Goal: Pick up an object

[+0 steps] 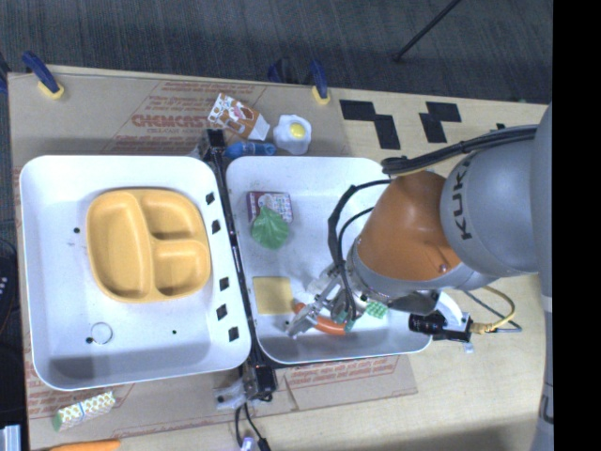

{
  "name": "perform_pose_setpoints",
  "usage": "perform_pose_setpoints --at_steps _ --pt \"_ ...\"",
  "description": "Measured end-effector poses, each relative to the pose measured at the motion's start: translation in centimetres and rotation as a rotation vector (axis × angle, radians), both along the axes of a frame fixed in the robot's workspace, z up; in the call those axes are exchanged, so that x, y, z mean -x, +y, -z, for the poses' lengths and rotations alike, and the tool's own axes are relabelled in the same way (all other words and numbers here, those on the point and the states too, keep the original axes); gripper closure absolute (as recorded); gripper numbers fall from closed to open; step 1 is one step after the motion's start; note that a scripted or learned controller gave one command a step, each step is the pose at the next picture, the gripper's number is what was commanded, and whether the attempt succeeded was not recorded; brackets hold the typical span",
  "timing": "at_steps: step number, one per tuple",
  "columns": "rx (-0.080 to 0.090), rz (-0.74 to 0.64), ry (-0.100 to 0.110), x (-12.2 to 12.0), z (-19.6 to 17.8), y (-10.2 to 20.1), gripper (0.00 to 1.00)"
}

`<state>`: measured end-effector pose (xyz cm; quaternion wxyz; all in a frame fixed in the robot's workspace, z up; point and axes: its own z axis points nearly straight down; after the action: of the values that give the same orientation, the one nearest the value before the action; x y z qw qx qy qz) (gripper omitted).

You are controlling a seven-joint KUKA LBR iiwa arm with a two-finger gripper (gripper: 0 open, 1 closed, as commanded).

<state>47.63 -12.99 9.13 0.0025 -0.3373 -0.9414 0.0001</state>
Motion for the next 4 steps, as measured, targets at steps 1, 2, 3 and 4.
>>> perform_pose_setpoints --at_steps 1,2,3,4 --pt "-0.001 -0.046 0.001 0.0 0.0 2.7 0.00" --pt "0.001 -0.257 -0.004 0.0 -0.7 2.9 0.00" --pt "-0.002 -0.300 0.001 0.0 0.0 3.8 0.00" --pt "0.000 -0.664 -0.005 -0.1 -1.8 3.7 0.00"
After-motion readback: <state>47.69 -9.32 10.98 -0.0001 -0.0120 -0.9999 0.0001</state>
